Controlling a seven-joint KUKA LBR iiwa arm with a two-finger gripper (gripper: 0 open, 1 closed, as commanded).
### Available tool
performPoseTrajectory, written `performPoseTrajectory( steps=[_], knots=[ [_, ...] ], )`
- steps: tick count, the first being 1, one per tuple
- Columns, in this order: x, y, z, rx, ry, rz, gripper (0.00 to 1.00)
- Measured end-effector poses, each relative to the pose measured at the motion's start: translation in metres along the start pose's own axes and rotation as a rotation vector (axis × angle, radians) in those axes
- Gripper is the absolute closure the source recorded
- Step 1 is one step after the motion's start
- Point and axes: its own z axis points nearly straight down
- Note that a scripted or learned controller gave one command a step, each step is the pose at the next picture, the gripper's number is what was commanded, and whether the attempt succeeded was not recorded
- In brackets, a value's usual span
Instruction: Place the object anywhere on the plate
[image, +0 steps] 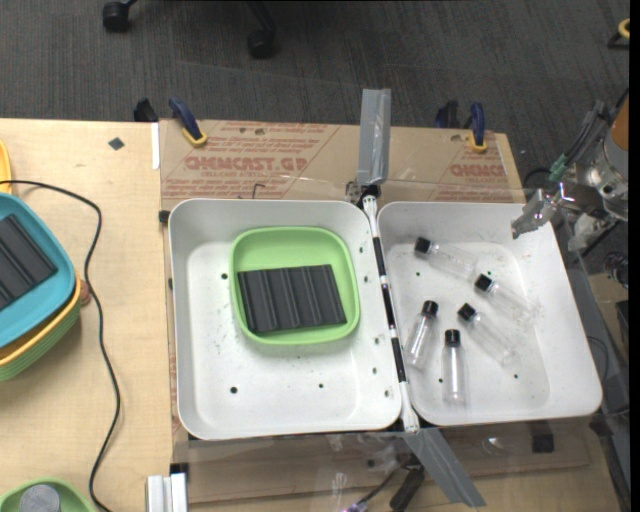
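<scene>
The arm's gripper (535, 212) sits at the far right rim of the right-hand shallow white bin (570, 385), too small and cluttered to tell its state. In that bin lie 5 clear plastic vials with black caps (452, 360), close together, 2 of them near touching; none is on the square lime-green plate (345, 262) in the left-hand shallow white bin (195, 330), whose middle carries a dark ribbed mat (292, 298). The likely trouble is a missed or glancing pick: round, slick vials probably roll away under a descending finger, or a neighbour gets nudged. A vial released onto the ribbed mat may also roll off toward the plate's lip.
</scene>
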Motion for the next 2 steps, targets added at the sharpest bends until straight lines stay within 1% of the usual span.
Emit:
performPoseTrajectory(
  steps=[1, 2],
  knots=[
    [-0.014, 0.025, -0.122, 0.002, -0.001, 0.249, 0.0],
    [-0.005, 0.045, -0.144, 0.003, -0.001, 0.431, 0.0]
  ],
)
